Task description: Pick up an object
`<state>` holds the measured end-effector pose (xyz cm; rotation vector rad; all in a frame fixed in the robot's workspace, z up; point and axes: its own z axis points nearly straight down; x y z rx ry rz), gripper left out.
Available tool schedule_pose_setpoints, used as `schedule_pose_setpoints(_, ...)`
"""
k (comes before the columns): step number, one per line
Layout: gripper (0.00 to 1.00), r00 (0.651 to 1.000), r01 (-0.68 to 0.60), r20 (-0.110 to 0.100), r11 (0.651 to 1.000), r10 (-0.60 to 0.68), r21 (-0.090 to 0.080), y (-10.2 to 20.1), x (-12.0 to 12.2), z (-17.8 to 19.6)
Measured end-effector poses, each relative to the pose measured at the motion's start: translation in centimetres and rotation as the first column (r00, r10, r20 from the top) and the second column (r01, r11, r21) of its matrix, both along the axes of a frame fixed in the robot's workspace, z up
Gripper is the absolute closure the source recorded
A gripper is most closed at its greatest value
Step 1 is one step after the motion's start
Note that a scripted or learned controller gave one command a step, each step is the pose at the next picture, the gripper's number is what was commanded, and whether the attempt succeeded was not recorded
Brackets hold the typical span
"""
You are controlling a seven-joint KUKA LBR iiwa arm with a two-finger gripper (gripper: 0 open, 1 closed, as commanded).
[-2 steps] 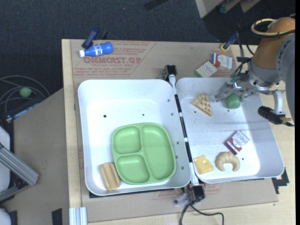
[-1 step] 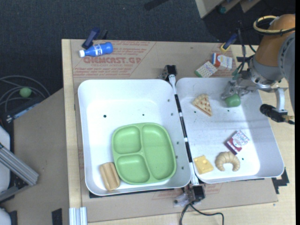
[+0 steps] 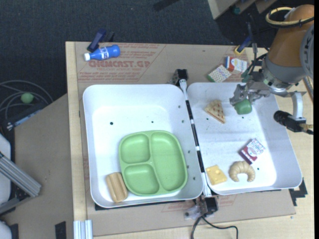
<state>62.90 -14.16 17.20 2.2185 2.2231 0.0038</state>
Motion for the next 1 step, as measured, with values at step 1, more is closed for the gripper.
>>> schedule_pose_setpoints(1, 1.00, 1.000, 0.001, -0.004, 1.000, -0.001, 0.000, 5.84, -4.31, 2.88)
